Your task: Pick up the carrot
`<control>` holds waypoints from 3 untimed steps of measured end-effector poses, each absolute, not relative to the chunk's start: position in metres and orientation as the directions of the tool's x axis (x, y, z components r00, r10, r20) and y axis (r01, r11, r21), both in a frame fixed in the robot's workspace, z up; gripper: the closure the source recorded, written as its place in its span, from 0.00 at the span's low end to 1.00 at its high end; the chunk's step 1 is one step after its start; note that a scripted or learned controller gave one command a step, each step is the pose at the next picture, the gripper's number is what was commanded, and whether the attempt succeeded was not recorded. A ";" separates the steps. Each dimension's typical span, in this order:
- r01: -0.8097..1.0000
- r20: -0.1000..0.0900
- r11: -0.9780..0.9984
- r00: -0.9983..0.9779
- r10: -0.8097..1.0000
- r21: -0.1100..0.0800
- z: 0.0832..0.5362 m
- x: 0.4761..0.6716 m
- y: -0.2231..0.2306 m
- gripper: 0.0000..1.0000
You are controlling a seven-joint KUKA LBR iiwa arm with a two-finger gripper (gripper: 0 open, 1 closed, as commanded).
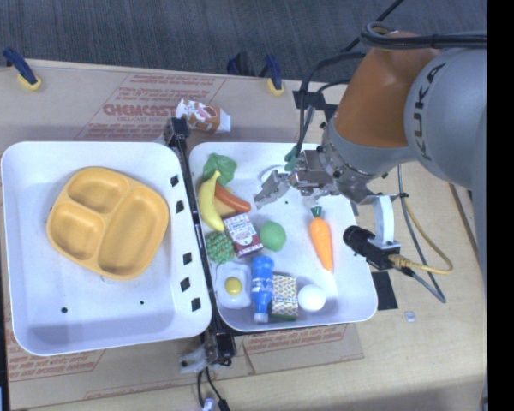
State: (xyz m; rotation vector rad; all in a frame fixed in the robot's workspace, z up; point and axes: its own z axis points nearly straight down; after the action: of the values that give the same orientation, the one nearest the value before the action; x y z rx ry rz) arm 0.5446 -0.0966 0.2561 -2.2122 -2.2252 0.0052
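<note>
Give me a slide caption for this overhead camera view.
KUKA arm's gripper hovers beside the carrot in the right bin of toy food.

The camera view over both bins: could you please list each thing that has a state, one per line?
carrot: lying flat in the right bin, not held.
gripper: above the right bin, left of the carrot, holding nothing.
yellow tray: upright in the left bin, compartments bare.
blue bottle: lying on its side.
banana: lying flat beside the bin's left wall.
</note>
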 end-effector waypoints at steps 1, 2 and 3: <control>0.979 0.001 0.204 -0.204 0.979 -0.003 0.188 0.585 -0.167 0.00; 0.953 0.001 0.303 -0.303 0.953 -0.002 0.092 0.591 -0.208 0.00; 0.952 0.001 0.306 -0.306 0.952 -0.003 0.102 0.591 -0.208 1.00</control>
State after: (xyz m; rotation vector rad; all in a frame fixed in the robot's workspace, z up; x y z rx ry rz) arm 0.5912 -0.2085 0.1021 -1.8494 -2.5371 0.0031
